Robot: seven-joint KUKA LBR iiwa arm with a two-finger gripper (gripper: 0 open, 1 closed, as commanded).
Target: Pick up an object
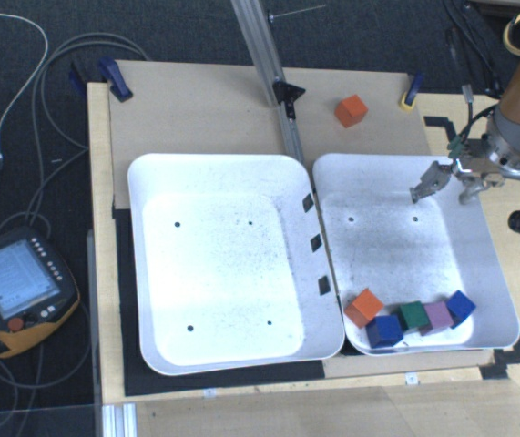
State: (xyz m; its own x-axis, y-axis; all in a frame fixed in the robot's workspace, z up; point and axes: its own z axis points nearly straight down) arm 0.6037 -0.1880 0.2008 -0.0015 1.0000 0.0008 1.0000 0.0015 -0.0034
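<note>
Approach step, nothing gripped. My pincer (448, 182) hangs spread and empty at the right bin's (478, 244) 1 o'clock. Blocks cluster at its 6 o'clock rim; orange block (363, 307) is leftmost. Next: travel there, descend, close.

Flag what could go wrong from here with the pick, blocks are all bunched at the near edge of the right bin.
1. The orange block, two blue blocks, green block and purple block sit packed together, so fingers may not fit between them.
2. They hug the right bin rim, risking a collision.
3. The gripper is far from them, near the far side.
</note>
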